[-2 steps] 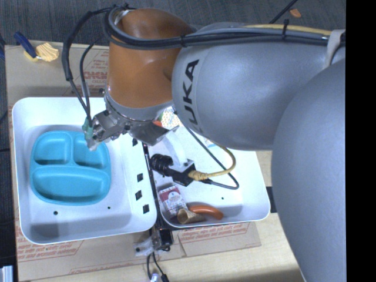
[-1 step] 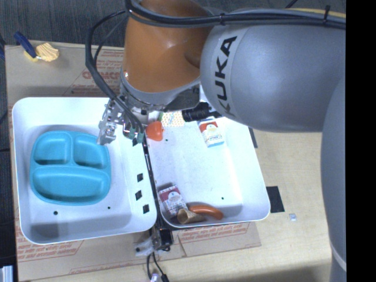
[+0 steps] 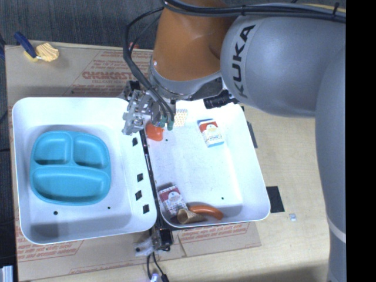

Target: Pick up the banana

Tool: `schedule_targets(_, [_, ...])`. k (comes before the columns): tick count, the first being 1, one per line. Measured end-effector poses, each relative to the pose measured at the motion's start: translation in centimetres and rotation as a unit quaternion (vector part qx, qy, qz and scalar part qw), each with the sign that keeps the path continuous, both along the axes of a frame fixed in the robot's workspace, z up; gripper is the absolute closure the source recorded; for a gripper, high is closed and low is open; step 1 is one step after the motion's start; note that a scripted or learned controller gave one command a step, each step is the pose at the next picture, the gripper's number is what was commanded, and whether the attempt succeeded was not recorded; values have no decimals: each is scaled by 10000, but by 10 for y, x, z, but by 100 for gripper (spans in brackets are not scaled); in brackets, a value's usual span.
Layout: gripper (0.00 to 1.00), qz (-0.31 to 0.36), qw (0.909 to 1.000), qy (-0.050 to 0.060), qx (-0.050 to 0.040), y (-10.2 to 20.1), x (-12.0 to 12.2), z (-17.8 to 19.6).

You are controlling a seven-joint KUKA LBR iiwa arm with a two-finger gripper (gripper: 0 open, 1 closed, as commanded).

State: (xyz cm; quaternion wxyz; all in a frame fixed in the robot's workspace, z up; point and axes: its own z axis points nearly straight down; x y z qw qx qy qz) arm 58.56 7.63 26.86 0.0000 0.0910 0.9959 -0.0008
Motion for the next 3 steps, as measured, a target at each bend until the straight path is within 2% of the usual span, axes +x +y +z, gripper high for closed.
schedule_targets(1, [100,-808,9967,11,0,-60,38,-67])
schedule_targets(2, [100,-1997,9799,11,0,58,29,-97])
schedule_targets(3, [100,-1980,9802,6,-9,58,30,-86])
